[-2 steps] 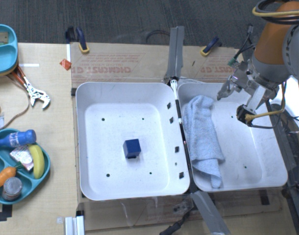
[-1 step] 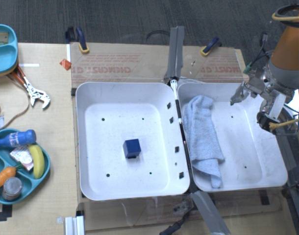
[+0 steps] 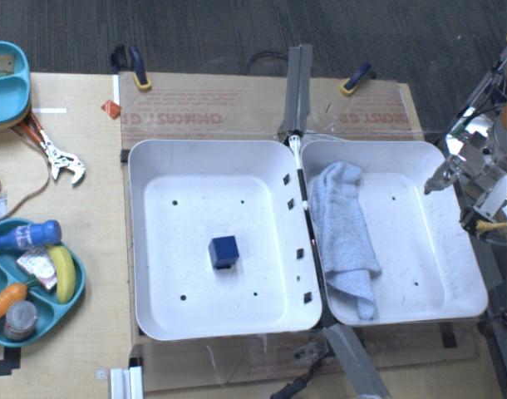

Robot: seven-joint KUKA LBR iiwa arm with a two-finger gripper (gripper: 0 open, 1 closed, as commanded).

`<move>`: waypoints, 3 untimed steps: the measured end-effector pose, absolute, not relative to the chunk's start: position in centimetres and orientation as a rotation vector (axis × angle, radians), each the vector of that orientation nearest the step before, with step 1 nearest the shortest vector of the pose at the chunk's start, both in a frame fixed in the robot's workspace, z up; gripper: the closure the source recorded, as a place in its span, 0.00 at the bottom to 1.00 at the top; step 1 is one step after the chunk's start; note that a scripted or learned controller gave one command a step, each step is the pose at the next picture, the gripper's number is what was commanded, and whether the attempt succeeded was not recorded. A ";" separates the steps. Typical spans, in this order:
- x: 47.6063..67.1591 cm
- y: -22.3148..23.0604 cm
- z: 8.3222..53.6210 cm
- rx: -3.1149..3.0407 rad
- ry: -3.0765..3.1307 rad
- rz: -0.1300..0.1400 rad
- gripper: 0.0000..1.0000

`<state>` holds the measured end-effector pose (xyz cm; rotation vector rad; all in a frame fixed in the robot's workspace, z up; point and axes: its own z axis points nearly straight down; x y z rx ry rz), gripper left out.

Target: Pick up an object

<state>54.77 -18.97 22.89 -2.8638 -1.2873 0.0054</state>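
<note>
Block [image 3: 223, 251]: a small, dark blue cube with hard, flat faces. It lies on the smooth floor of the left bin [image 3: 154, 306], a little toward the near side, with nothing touching it. That bin is a shallow white plastic tray with rounded corners and a few small dark holes.

Well to the left of the block, on the wooden bench, is a round blue dish [image 3: 77, 288]. It holds a yellow banana [image 3: 64, 273], an orange carrot [image 3: 4, 301], a plastic bottle [image 3: 22, 236] and a metal can [image 3: 19, 319].

To the right of the block, in the right bin [image 3: 453, 293], a soft grey towel [image 3: 343, 227] lies crumpled in a long strip against the bin's left wall.

Further right of the block and slightly beyond it, the metal gripper [image 3: 431, 186] hangs over the right bin's far right corner. It is away from the towel, and whether it is spread or closed cannot be told.

Beyond the block, brown printed cardboard [image 3: 204, 110] lies flat under both bins. A steel wrench [image 3: 61, 161] lies to the far left.
</note>
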 end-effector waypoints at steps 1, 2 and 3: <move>60.7 -15.1 17.2 -2.878 -1.256 0.006 0.00; 60.6 -20.2 18.8 -2.925 -1.146 0.005 0.00; 57.7 -17.9 16.2 -2.900 -1.202 0.007 0.00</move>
